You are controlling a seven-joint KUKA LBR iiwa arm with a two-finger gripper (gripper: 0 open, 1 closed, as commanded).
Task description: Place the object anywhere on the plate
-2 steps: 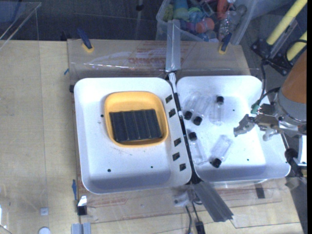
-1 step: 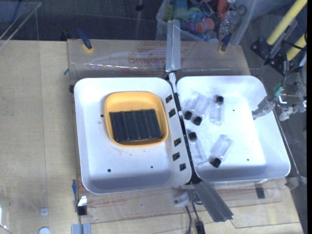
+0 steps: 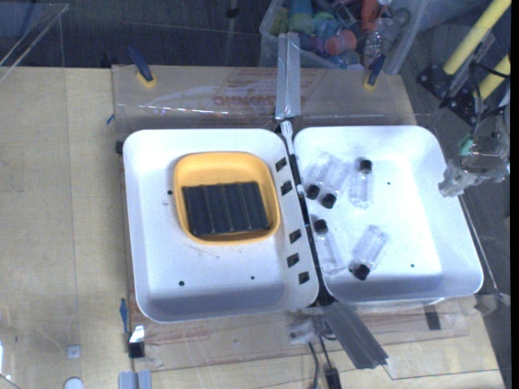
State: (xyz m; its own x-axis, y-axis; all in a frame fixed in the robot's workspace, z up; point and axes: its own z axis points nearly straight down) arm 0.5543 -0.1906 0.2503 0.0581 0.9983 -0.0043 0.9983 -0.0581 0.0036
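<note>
A yellow plate [image 3: 188, 173] sits in the left bin [image 3: 154, 282], with a dark ribbed slab [image 3: 225, 207] lying on it. Several clear vials with black caps lie in the right bin [image 3: 422, 217]: one [image 3: 362, 181] near the middle back, two [image 3: 326, 175] close together by the divider, one [image 3: 327, 245] lower along the divider, and one [image 3: 369, 250] toward the front. My gripper [image 3: 459, 181] hangs at the right bin's right rim, apart from every vial, and I see nothing in it.
A raised divider with black tabs [image 3: 292, 217] runs between the two bins. A clear tub of coloured toys [image 3: 340, 14] stands behind the bins. Yellow tubing and cables [image 3: 478, 31] crowd the back right.
</note>
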